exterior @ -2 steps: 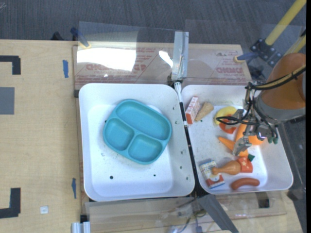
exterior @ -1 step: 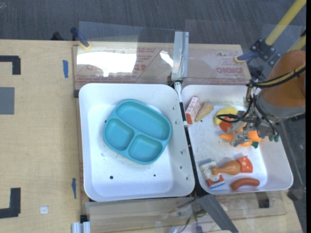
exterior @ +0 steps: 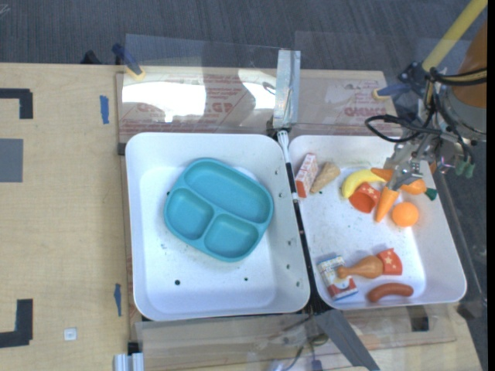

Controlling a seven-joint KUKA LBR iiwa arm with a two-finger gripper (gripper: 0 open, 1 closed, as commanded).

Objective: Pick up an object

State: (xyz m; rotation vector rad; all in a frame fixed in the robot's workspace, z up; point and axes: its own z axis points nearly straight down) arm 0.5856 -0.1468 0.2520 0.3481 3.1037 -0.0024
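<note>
The right bin (exterior: 441, 242) holds several toy foods. A yellow banana (exterior: 357, 181), a red pepper (exterior: 363, 199), a carrot (exterior: 384, 204) and an orange ball (exterior: 404, 215) cluster at its upper right. My gripper (exterior: 404, 171) hangs over this cluster, just above the carrot's top end, and partly covers an orange piece (exterior: 415, 185). Whether anything is held is hidden by the gripper body. Farther left lie a red and white carton (exterior: 307, 173) and a tan cone (exterior: 326, 176).
The left bin (exterior: 147, 284) carries a teal divided plate (exterior: 220, 209). Along the right bin's front lie a drumstick (exterior: 363, 267), a red block (exterior: 390, 262), a sausage (exterior: 390, 291) and a small carton (exterior: 338, 276). A clear plastic wall (exterior: 201, 91) stands behind the bins.
</note>
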